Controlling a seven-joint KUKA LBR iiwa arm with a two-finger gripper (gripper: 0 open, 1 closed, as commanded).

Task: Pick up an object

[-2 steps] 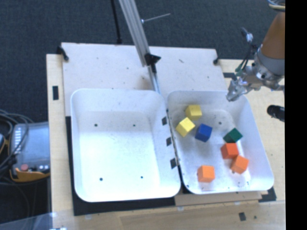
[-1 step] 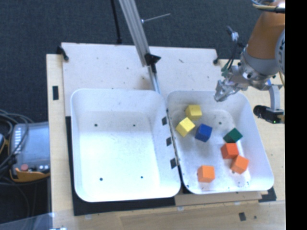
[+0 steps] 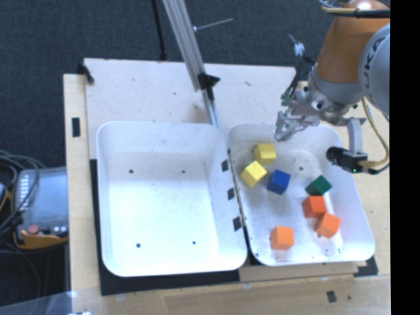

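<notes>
Just under the pincer, toward the view's lower edge and slightly left: nearest yellow cube, close to the tip yet apart from it, flat on the floor of the right bin. Further down and left of the pincer, second yellow cube, turned at an angle, near the bin's left wall. Almost straight below the pincer, past both yellow ones, blue cube, just beside the second yellow cube; touching or not, cannot tell. Down and to the right of the pincer, green cube. Directly beneath that, touching or nearly so, first orange cube, then second orange cube just beside it, lower and further right. Well below the pincer, near the bin's lower wall, third orange cube, apart from the others.

Pincer itself poised over the upper part of the right bin, pointed down at a slant from the arm on the right. Open or closed: cannot tell from this angle.

Far to the pincer's left, left bin, rim against rim with the right bin. Up and left of the pincer, a slanted aluminium post above the pale bench.
</notes>
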